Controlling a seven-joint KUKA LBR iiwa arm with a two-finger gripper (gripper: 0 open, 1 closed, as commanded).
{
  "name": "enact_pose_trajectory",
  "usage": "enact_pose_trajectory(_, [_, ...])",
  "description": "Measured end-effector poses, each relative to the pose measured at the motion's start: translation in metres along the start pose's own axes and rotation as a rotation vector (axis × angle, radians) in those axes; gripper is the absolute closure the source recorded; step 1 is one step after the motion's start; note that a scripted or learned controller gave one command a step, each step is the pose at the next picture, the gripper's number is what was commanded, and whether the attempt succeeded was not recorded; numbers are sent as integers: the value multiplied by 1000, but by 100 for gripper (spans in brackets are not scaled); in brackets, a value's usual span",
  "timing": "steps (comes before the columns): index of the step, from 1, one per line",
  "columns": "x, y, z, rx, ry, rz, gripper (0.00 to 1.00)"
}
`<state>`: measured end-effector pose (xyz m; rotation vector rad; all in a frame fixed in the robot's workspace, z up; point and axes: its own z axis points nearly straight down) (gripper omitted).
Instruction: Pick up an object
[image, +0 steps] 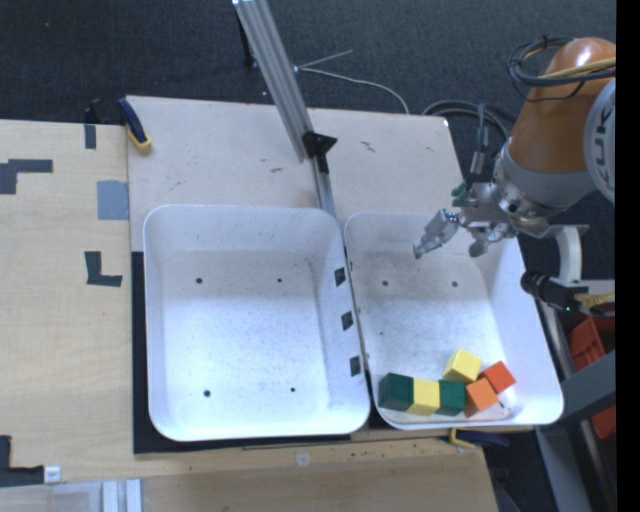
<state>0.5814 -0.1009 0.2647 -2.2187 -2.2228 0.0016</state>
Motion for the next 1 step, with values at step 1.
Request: enact_pose_trajectory(1, [-41, -75, 35, 8, 0, 8, 0])
